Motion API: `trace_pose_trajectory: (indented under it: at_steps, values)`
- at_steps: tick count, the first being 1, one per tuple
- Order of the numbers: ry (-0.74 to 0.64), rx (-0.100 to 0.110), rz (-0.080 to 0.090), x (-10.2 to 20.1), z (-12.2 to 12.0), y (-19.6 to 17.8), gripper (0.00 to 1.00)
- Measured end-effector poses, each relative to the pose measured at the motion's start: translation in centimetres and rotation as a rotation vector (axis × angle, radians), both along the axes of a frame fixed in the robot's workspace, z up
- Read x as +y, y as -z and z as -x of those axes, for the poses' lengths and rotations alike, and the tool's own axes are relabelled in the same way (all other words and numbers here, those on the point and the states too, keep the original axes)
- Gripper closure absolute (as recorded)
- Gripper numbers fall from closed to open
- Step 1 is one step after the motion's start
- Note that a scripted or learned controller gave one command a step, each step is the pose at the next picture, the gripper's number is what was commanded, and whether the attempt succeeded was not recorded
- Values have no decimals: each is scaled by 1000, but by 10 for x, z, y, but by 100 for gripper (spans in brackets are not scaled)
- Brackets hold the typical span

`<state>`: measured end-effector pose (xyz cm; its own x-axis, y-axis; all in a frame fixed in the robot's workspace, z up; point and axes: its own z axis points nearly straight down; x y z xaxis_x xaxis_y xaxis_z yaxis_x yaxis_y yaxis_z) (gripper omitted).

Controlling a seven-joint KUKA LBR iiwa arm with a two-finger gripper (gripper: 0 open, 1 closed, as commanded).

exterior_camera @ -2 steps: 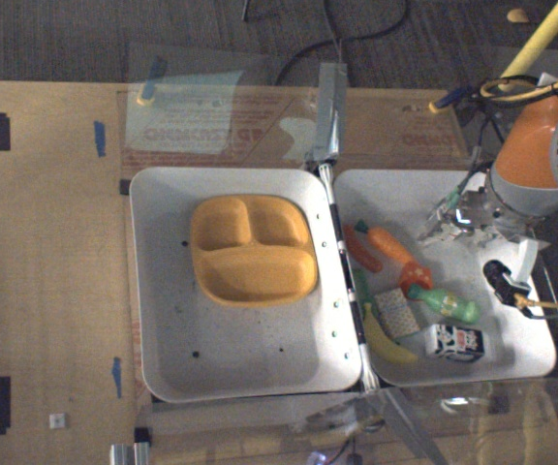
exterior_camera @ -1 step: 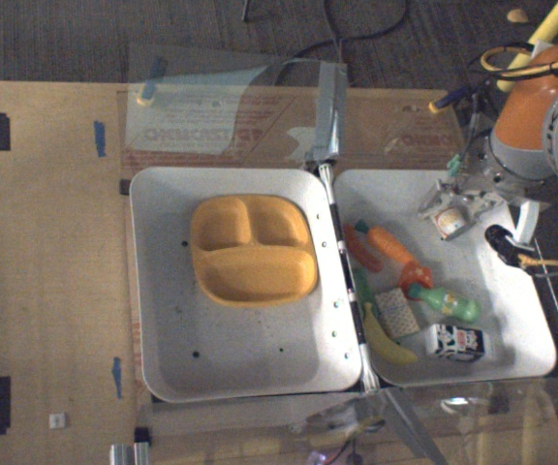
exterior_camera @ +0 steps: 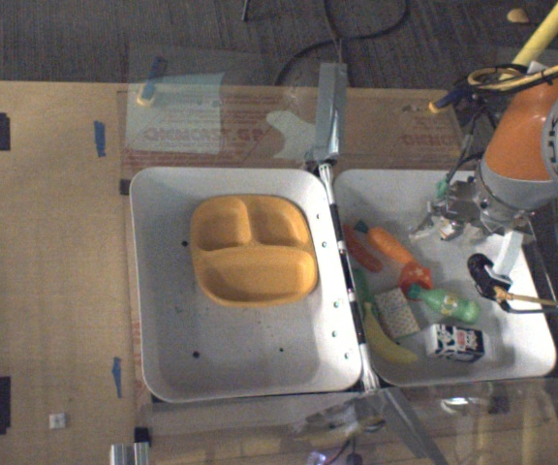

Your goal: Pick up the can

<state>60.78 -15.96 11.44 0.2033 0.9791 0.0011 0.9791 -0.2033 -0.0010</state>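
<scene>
A small white container with dark print (exterior_camera: 456, 342) lies on its side near the front of the right bin (exterior_camera: 531, 356); it looks like the can. My gripper (exterior_camera: 441, 223) hangs over bare floor in the back part of that bin, well behind the can and apart from it. Nothing is visibly held in it. The arm reaches in from the right, its orange band (exterior_camera: 521, 143) above the wrist.
Left of the can lie a banana (exterior_camera: 386, 341), a speckled sponge-like block (exterior_camera: 395, 311), a green bottle (exterior_camera: 449, 304), an orange carrot (exterior_camera: 392, 247) and a red pepper (exterior_camera: 361, 250). The left bin (exterior_camera: 163, 356) holds a yellow divided plate (exterior_camera: 253, 249).
</scene>
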Motion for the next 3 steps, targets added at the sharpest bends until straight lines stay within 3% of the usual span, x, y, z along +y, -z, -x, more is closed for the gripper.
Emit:
trace_pose_trajectory:
  at_steps: [1,2,3]
  values:
    - [3,-3,0,-1,-1,-10,100]
    - [191,-2,2,63,-23,-107,100]
    - [52,1,1,38,94,-94,100]
